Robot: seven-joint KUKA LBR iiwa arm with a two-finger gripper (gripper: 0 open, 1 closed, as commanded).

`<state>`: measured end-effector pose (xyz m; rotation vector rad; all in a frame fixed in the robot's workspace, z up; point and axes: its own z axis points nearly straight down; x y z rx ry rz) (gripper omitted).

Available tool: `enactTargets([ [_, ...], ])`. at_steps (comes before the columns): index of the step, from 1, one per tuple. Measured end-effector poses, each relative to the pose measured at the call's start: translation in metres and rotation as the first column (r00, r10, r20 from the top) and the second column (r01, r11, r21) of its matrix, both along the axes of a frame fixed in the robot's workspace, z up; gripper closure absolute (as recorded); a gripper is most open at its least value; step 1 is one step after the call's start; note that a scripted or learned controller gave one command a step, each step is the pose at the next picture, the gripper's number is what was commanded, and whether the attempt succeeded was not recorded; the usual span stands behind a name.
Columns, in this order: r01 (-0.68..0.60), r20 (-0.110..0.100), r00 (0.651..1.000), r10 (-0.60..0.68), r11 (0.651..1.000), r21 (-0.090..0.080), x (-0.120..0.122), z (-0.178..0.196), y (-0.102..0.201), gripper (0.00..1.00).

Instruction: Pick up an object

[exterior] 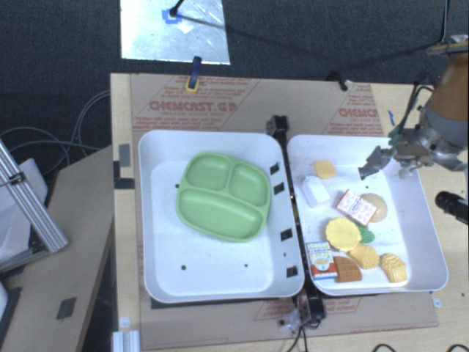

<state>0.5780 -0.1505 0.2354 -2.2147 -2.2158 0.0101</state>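
My gripper (pixel 386 169) hovers over the far right part of the right bin (pixel 425 218), open, with nothing between its fingers. Toy food lies in that bin to its left and nearer the camera: a small yellow round piece (pixel 325 169), a white block (pixel 316 191), a pink-and-white checked box (pixel 357 207) resting against a tan disc (pixel 377 204), a yellow round piece (pixel 342 233), an orange-yellow chunk (pixel 364 255), a yellow ridged piece (pixel 394 268), a small carton (pixel 319 257) and a brown piece (pixel 348 270).
The left bin (pixel 157 270) holds a green divided plate (pixel 223 196). A black divider with clips (pixel 284 196) runs between the bins. A metal sheet (pixel 174 20) lies beyond the bench, and an aluminium frame (pixel 29 204) stands at the left.
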Motion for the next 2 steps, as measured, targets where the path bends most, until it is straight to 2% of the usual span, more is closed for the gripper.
enactTargets([
  [1,-0.003,0.012,1.000,0.003,1.000,-0.002,0.002,0.007,0.000,0.00],
  [2,-0.001,0.008,1.000,0.001,1.000,-0.001,-0.004,-0.046,0.009,0.00],
])
